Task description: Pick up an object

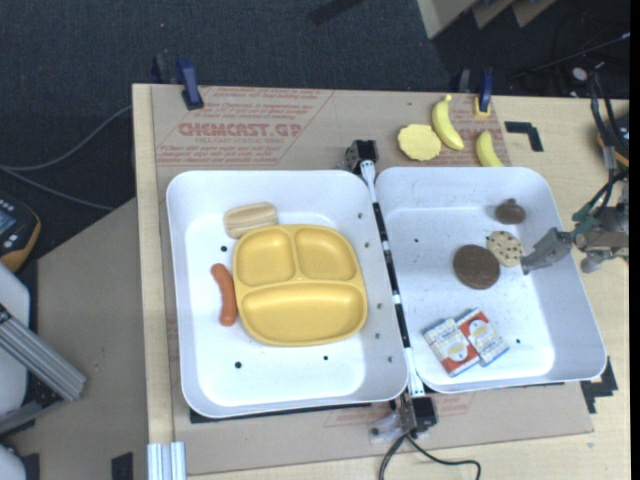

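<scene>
- The gripper (548, 249) reached in from the right edge, its grey finger angled over the right bin (560, 353); whether it was apart or together, I cannot tell.
- Just left lay a pale speckled cookie (505, 247) and a round brown disc (476, 266).
- A smooth yellow divided plate (299, 284) sat in the left bin (190, 268).

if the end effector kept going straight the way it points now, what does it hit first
Probably the chocolate-chip cookie: the end effector points left across the right bin, with that cookie just ahead and the brown disc beyond. Its height above them is unclear.
</scene>
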Available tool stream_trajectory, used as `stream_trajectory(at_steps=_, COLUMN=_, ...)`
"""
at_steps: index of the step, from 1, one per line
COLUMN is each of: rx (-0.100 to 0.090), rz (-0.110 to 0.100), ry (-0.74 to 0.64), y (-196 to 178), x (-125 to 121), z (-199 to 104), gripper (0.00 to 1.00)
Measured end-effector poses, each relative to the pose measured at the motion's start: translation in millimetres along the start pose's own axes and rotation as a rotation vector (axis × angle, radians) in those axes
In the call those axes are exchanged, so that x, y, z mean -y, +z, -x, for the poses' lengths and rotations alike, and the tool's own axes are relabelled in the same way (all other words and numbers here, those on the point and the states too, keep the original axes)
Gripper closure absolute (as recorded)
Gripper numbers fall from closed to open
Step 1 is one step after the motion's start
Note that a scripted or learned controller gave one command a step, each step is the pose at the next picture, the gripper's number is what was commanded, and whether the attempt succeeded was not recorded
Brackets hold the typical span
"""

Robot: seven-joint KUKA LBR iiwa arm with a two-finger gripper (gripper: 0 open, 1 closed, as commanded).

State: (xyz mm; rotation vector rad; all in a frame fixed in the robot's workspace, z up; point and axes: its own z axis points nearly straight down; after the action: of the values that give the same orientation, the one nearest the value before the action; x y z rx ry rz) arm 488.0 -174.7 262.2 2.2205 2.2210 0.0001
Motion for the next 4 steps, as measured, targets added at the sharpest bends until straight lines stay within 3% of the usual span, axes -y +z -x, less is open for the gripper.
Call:
stream_trajectory(at_steps=1, rx=-0.001, rz=0.000, ry=-0.005, y=115.4, x=-90.1, z=-19.7, gripper=0.00)
stream_trajectory(at_steps=2, rx=0.002, rz=0.001, ry=-0.002, y=178.8, x=-89.6, z=-33.5, gripper=0.00)
stream_trajectory(at_steps=3, rx=0.001, rz=0.009, ry=-0.001, y=173.5, x=-84.8, z=-25.6, gripper=0.00)
stream_trajectory(at_steps=4, rx=0.001, rz=0.003, ry=0.003, y=177.0, x=-76.5, z=7.0, gripper=0.00)
